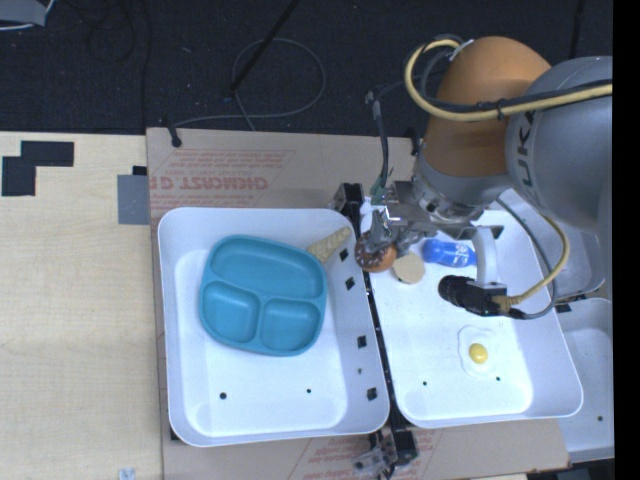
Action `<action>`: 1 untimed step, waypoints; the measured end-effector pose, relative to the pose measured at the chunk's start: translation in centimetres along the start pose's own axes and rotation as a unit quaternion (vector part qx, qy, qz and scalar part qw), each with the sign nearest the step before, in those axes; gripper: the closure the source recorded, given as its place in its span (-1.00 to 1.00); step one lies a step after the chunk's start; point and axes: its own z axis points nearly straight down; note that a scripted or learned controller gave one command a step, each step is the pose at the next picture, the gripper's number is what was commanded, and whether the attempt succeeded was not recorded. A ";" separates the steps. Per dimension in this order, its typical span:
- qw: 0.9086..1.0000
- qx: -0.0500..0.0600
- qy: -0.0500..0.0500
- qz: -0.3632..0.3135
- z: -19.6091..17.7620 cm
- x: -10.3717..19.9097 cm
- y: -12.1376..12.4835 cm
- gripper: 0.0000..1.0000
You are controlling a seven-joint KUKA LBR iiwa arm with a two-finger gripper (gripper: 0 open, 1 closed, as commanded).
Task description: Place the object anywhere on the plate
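Jaws (378,240) hanging over right bin's (520,388) left edge above brown donut (377,258); grip state unclear. Blue plate (263,295) sitting in left bin (260,408).

- Dark carpet-like floor (150,48) runs along the top, with loose cables (280,68) lying on it.
- Pale wooden bench surface (70,318) fills the left side.
- Printed cardboard sheet (250,168) lies beneath both bins.
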 end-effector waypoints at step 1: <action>1.000 0.001 0.000 0.000 0.8 5.9 -1.9 1.00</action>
